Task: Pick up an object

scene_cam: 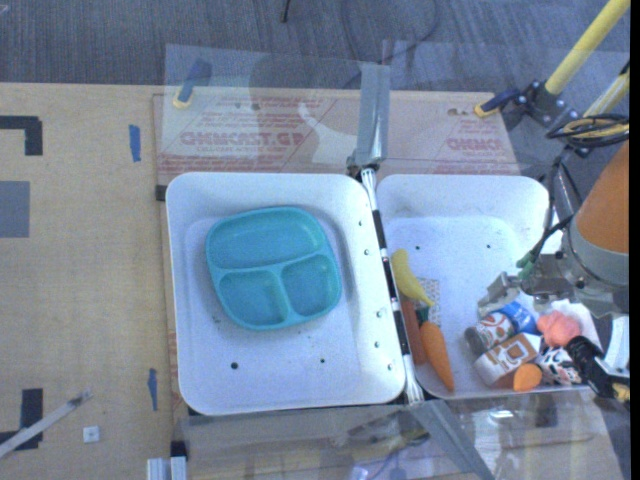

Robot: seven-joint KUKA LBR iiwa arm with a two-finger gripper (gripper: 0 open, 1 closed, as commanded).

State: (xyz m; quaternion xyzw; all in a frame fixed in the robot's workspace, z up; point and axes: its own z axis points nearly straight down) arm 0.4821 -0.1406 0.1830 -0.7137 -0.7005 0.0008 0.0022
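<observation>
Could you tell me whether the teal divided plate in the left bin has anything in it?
Empty: the teal plate shows three bare compartments.

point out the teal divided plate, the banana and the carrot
teal divided plate (272,266), camera view, on the ridge where its compartments meet
banana (409,278), camera view, middle of its yellow body
carrot (436,353), camera view, middle of its orange body

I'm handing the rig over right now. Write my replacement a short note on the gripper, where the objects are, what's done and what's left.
Gripper: low over the right bin's right side, above the toy pile; nothing seen held.
Objects: pile in the right bin's front right corner; banana and carrot along its left wall. Teal divided plate in the left bin.
Done: arm positioned over the pile.
Left: grasp and lift one object.
</observation>
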